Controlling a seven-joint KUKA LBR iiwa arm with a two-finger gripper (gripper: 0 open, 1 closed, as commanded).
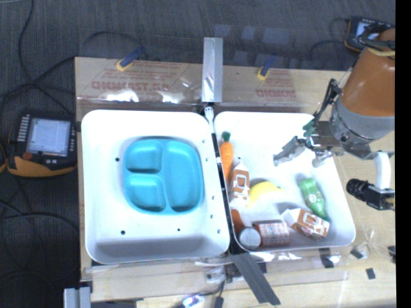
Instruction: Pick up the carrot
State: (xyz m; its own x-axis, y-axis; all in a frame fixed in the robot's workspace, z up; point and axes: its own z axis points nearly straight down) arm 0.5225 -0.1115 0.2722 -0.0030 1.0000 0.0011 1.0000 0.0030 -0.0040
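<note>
Grey two-finger gripper [300,151] sits over the upper right part of the right shallow white bin [282,122], fingers spread apart with nothing between them. Arm comes in from the right, orange band [376,76] above the grey wrist.

Small orange carrot with a green top [226,151] lies in the right bin hard against its left wall, green end pointing to the far side. Well apart from the gripper, off to its left.

Other stuff in the right bin:
- orange-and-white carton [240,183] just below the carrot, touching or nearly touching its lower end
- yellow lemon-shaped fruit [263,190] beside that carton, near bin centre
- green plastic bottle [313,196] on the right side, below the gripper
- second orange-and-white carton [311,223] at lower right
- brown-labelled can lying on its side [268,233] at the near edge, white cap end to the left
- a reddish-orange item [236,218] by the left wall above the can, can't tell what it is

Left shallow white bin [109,191] holds a light blue three-compartment plastic tray [162,174], roughly centred
</note>
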